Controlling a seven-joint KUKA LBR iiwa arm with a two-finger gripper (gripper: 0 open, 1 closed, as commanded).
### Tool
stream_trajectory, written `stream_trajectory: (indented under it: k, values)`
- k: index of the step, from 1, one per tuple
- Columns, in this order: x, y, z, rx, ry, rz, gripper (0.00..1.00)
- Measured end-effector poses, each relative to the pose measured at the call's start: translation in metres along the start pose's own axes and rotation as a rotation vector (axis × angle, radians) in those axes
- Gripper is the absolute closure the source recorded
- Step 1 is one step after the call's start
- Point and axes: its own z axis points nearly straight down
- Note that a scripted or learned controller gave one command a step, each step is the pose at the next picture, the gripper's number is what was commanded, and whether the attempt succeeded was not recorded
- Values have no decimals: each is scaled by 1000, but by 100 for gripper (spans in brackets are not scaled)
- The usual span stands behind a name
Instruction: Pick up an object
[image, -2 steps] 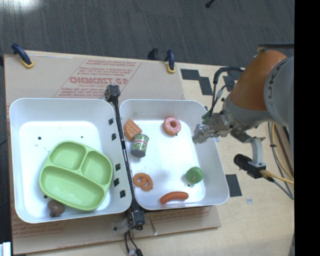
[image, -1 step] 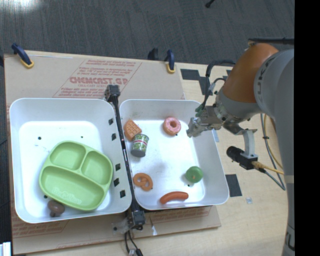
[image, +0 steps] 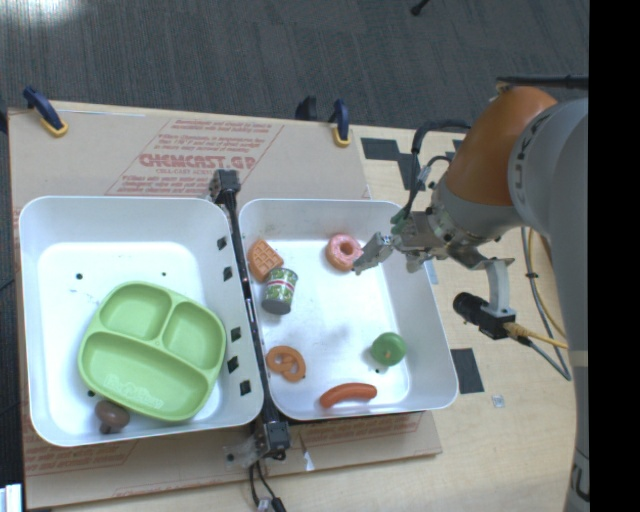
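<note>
A dark carpeted floor surrounds a tan bench (image: 500, 400) covered by a cardboard sheet (image: 200, 150) held with clamps. Two white bins sit side by side. The left bin (image: 50, 230) holds one green tray (image: 150, 350) and one brown lump (image: 112, 417). The right bin (image: 425, 330) holds six things: sausage (image: 348, 394), cup (image: 280, 290), donut (image: 343, 251), waffle (image: 264, 258), pretzel (image: 286, 362), green ball (image: 388, 348). The gripper (image: 378, 250) hangs over this bin's right rim beside the donut; whether it is open I cannot tell.
</note>
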Motion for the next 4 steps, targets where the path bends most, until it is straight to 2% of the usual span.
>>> stream_trajectory:
  k: [1, 2, 3, 4]
  values:
    - [70, -57, 50, 4, 2, -1, 0]
    - [50, -94, 104, 2, 1, 0, 0]
    - [61, -39, 112, 2, 1, -2, 0]
    - [61, -39, 102, 3, 1, -4, 100]
